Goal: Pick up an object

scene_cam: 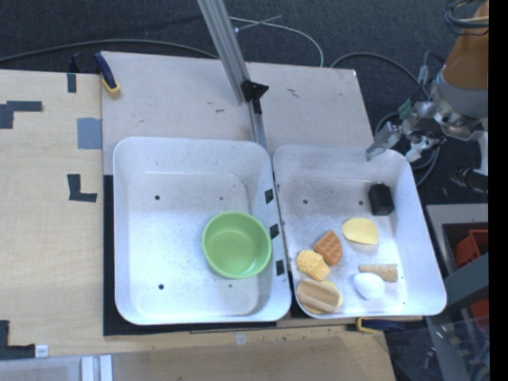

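Your gripper [389, 140] hangs over the right bin's [421, 236] far corner — can't tell how it's set. In that bin you've got a black block [381, 198], waffle [329, 247], corn [313, 265], hot dog [319, 295], egg [368, 285]. Green bowl [236, 244] sits in the left bin [143, 213].

One fixed camera, high above the surface [48, 213], looking down at a slant. Both white bins sit mid-frame: left bin [135, 165], right bin [317, 165]. Far enough back to take in surface edge, dark floor and cables beyond. My arm [464, 70] enters from the frame's right, upper corner.
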Robot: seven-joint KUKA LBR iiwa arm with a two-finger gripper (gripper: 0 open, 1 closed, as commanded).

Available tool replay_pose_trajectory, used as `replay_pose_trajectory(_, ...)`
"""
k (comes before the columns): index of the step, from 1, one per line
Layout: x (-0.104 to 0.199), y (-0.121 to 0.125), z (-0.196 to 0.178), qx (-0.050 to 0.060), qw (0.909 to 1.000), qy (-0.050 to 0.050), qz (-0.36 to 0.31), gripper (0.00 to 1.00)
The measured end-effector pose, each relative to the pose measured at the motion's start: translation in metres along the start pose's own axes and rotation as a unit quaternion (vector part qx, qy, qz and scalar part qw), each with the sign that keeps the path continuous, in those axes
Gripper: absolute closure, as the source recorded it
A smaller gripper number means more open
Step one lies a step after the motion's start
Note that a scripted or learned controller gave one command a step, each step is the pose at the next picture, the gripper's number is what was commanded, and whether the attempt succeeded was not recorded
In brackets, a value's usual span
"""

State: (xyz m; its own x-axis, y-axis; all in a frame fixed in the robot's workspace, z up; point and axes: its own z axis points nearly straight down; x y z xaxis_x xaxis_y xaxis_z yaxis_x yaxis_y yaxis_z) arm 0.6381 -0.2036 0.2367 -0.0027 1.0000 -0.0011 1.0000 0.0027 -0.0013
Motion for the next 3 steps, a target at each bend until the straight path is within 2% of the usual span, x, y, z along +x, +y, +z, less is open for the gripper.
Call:
replay_pose_trajectory(1,0.000,0.000,0.000,0.000,1.0000,0.000,0.000,0.00)
replay_pose_trajectory(2,0.005,0.004,0.063,0.003,1.0000,0.001,0.000,0.00)
replay_pose_trajectory(3,0.005,-0.001,0.108,0.002,1.0000,0.000,0.000,0.00)
